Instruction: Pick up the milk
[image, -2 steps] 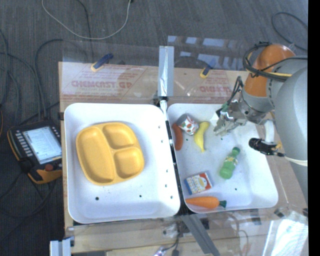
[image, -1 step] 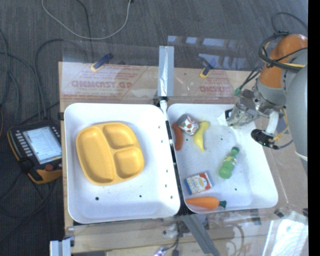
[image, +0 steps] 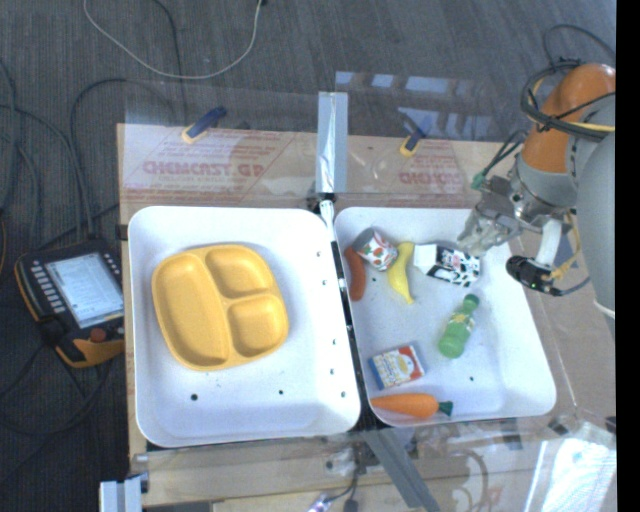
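Right bin (image: 520, 400), near edge: carrot (image: 408, 405); above it a small box (image: 396, 366). Mid-bin: green bottle (image: 458, 326), banana (image: 402, 272), a small carton (image: 374, 250). Milk (image: 450, 262): cow-patterned carton, lying flat near the far wall. Gripper (image: 484, 232): just beside the milk, at its upper right; whether it touches or how far it is open cannot be told. Left bin (image: 150, 400): yellow tray (image: 219, 304).

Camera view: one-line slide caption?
Gripper hovers beside the milk in the right bin, not holding it.
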